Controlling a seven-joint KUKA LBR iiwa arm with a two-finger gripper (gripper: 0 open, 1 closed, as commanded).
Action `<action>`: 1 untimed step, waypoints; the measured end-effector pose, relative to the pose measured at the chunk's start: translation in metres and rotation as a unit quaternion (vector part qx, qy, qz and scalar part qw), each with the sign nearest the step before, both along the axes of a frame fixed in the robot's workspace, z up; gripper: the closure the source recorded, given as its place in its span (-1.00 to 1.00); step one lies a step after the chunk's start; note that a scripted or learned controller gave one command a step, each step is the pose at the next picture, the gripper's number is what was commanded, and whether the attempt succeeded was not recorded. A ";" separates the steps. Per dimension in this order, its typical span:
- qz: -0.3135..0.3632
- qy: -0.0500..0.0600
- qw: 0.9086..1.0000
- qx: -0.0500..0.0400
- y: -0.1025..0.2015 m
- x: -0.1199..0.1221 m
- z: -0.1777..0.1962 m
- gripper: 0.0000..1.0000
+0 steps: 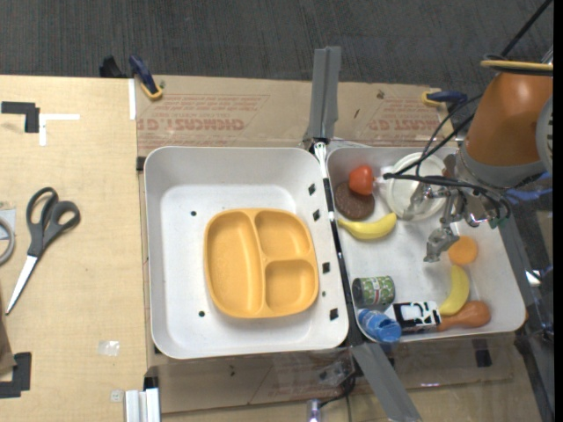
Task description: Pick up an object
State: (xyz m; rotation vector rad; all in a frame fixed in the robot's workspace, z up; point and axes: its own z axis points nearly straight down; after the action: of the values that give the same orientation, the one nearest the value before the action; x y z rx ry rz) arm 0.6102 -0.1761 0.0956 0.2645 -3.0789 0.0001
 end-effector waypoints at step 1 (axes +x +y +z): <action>-0.057 -0.024 0.998 0.001 0.075 -0.004 -0.003 -1.00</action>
State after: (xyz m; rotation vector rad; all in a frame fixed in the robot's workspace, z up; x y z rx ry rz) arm 0.6063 -0.1010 0.0923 0.0910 -3.1376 -0.0013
